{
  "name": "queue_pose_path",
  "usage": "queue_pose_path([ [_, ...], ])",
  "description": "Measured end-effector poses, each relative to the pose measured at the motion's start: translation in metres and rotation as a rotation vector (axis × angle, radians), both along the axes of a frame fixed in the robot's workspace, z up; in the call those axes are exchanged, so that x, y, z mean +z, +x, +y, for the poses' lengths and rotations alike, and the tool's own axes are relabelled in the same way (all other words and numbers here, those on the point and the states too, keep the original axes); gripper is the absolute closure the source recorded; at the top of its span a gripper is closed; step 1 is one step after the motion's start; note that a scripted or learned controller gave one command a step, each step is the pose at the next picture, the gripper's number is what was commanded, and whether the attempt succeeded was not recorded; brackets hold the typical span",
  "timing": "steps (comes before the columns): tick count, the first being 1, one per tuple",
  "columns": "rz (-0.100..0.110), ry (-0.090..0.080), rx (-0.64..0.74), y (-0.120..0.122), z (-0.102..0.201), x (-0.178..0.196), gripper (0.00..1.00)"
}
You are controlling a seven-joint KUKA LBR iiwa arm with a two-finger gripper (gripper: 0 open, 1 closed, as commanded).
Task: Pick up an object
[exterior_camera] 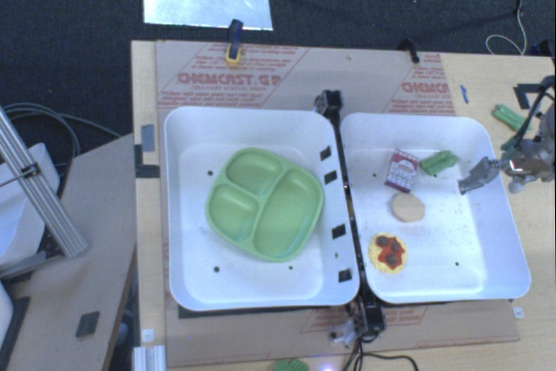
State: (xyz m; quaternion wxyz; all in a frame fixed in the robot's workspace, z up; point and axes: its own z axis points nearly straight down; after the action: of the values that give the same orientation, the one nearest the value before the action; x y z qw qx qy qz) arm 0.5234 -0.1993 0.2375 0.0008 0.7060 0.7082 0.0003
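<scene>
my hand [483, 173] hangs over the right bin's [499, 274] far edge; i cannot tell its state. candidate objects cluster mid-bin: a red-and-white packet [401, 170], a green block [439, 162], a tan disc [407, 208] and a toy pizza [387, 252]. a green divided plate [264, 203] sits in the left bin [187, 274].

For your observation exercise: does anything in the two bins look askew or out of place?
The green divided plate in the left bin sits rotated, its edges at a slant to the bin's walls. In the right bin, the small items lie loosely scattered; nothing looks spilled or damaged.
</scene>
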Motion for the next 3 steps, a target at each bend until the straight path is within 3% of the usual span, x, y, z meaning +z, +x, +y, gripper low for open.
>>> queue_pose_path([
  [1,-0.004,-0.001,0.004,0.001,0.0,0.011,1.0],
  [2,0.001,0.002,0.005,-0.015,0.085,-0.159,1.0],
  [3,-0.004,-0.001,-0.004,-0.037,0.061,-0.079,1.0],
])
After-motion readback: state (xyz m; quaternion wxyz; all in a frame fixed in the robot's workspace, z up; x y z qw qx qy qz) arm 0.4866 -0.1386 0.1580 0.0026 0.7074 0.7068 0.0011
